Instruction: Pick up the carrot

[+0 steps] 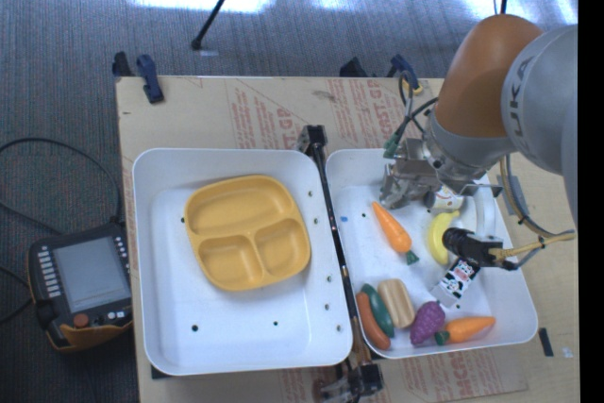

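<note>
An orange toy carrot point(393, 228) with a green stub lies slanted in the right bin point(514, 293), near its left middle. My gripper point(404, 191) hangs just above and behind the carrot's thick upper end, close to it; nothing shows between its tips. A second, smaller carrot point(467, 328) lies along the bin's front edge.
Beside the carrot sit a yellow fruit point(440, 236), a cow-print carton point(457, 283), purple grapes point(427, 321), a bread roll point(397, 302) and an orange-green vegetable point(372, 316). The left bin point(170, 326) holds a yellow divided plate point(247, 231).
</note>
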Robot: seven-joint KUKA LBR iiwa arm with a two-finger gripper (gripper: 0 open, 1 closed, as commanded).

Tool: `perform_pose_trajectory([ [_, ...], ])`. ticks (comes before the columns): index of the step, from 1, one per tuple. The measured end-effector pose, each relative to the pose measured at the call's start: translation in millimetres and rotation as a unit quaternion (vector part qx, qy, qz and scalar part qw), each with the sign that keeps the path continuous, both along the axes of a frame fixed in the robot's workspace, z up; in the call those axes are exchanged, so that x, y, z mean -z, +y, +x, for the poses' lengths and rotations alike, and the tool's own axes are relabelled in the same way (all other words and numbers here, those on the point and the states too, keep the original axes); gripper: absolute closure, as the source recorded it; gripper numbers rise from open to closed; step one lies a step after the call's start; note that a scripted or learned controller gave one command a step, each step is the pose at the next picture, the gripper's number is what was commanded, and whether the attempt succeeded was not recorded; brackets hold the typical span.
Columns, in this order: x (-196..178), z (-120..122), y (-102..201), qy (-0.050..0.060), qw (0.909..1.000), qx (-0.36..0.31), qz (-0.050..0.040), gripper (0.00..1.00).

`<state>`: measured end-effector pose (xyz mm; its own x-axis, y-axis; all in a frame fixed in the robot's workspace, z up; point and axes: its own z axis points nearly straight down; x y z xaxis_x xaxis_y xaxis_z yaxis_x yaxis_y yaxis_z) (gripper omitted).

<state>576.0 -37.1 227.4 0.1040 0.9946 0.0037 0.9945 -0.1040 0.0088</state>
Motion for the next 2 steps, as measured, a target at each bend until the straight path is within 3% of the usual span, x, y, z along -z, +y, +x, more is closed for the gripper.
perform_pose_trajectory([
  [1, 109.1, -44.0, -50.8, 0.012, 0.9946, -0.103, -0.0002, 1.0],
  [2, 9.9, -99.6, 20.7, 0.006, 0.9997, -0.022, 0.0003, 1.0],
])
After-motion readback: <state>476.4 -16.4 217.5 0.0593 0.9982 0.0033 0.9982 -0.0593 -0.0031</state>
